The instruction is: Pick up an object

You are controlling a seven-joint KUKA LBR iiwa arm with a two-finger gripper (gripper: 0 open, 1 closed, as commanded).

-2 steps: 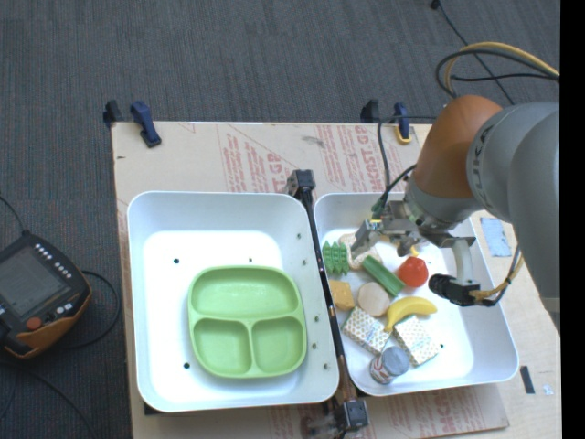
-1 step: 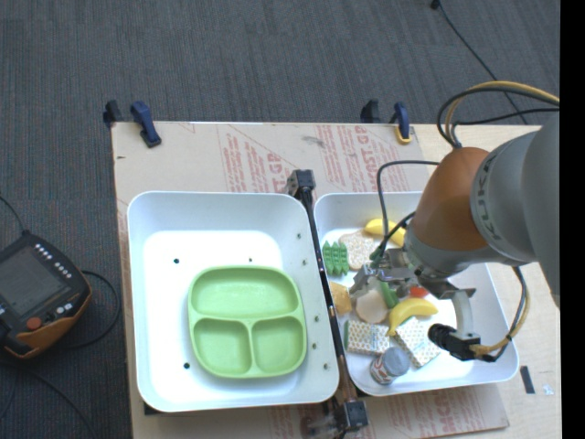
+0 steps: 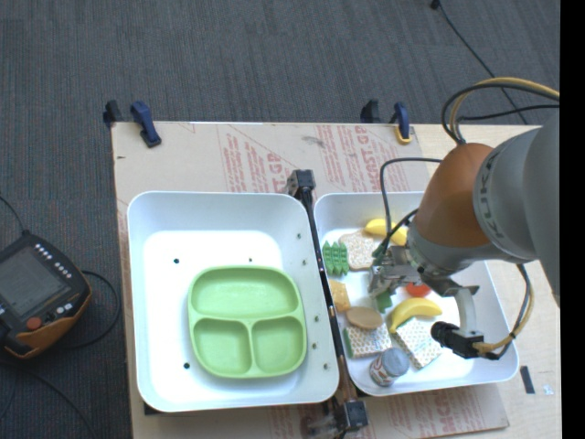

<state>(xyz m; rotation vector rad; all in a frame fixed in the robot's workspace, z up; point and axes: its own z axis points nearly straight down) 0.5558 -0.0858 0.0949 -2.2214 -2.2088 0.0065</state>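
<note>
Reaching down into the right bin (image 3: 498, 286), I am at the approach step of the pick, with nothing lifted as far as this view tells. Beyond its dividing wall, well away from me, sits the left bin (image 3: 151, 245) with a green tray (image 3: 247, 320) lying flat inside. My arm (image 3: 498, 199) covers the middle of my bin, and my gripper (image 3: 393, 277) hangs low among the toy food. A banana (image 3: 413, 311) lies just beside me on the near side, a cracker (image 3: 359, 250) just beside me on the far side, and a green leafy piece (image 3: 335, 258) past that, against the wall. A round biscuit (image 3: 364, 317) and a small can (image 3: 391, 364) sit farther toward the bin's front edge. Whether anything sits in my grasp I cannot tell, my own wrist hides it. Next, I judge, I must settle on one piece, likely the banana, close, and lift straight up.
</note>
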